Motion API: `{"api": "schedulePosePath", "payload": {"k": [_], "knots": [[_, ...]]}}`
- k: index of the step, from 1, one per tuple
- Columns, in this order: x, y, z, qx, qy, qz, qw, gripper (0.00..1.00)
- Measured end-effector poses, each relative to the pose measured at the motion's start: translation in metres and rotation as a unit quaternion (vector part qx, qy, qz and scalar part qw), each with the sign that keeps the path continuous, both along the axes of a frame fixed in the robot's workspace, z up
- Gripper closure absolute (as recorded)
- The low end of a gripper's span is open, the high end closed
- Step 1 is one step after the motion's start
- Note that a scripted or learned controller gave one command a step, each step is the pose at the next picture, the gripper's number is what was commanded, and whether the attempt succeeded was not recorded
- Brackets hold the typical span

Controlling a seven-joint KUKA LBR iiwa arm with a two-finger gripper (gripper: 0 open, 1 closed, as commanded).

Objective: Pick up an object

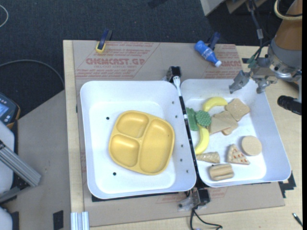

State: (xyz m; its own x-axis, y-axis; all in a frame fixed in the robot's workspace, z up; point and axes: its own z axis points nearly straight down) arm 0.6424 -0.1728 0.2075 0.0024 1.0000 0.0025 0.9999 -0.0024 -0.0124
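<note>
Two-finger metal hand (250, 84) hovering open, gripping nothing, over right white bin (274, 143); tan square toast slice (237, 109) looking light, stiff; pinching across edges advisable.

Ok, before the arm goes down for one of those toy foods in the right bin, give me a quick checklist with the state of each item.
1. Gripper holds nothing: ok, nothing shows between its fingers.
2. Gripper fingers spread for a grasp: ok, they look open.
3. Gripper over the right bin: ok, it hangs above the far rim.
4. A target lies close: ok, the toast slice lies just below it.
5. Target stands apart from its neighbours: not ok, it touches another bread slice, beside the banana.
6. Easier target available: ok, the round cracker lies by itself.
</note>
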Motion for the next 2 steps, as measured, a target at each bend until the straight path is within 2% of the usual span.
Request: {"api": "schedulePosePath", "payload": {"k": [1,2], "knots": [[0.003,0.000,0.008,-0.0015,-0.007,0.001,1.0000,0.00],[0.006,0.004,-0.036,-0.0005,-0.003,0.002,1.0000,0.00]]}}
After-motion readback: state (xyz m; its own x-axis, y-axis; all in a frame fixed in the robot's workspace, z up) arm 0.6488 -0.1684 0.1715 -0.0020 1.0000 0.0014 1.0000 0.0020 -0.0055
